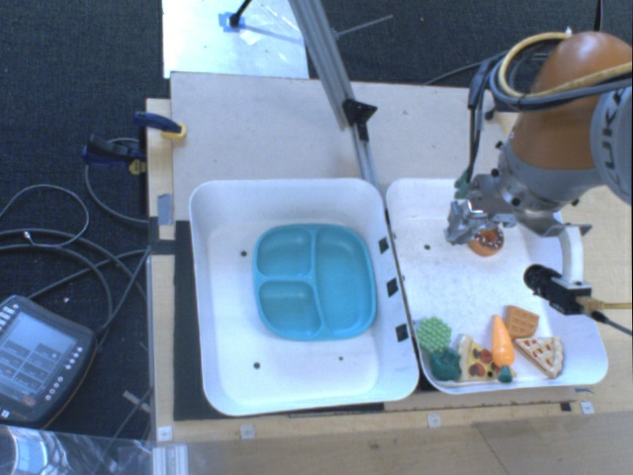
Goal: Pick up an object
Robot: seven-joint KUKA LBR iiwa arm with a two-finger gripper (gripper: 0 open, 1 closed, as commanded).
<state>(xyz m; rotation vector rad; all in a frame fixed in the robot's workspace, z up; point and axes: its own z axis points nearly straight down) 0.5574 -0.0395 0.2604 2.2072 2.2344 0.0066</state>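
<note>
Camera view showed the gripper (469, 228) low in the right bin (435, 198), right at a small orange donut (486, 242). I could not tell how it was set. More toy food lay near the front edge: a green waffle (432, 332), a pizza slice (475, 359), a carrot (501, 340) and a sandwich (541, 353). A blue plate (315, 281) sat in the left bin (223, 295).

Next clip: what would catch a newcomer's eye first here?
Probably the blue divided plate, alone in the left bin. Then the grey and orange arm, its gripper down in the right bin by a small orange-brown piece. Toy food crowds that bin's near corner.
</note>
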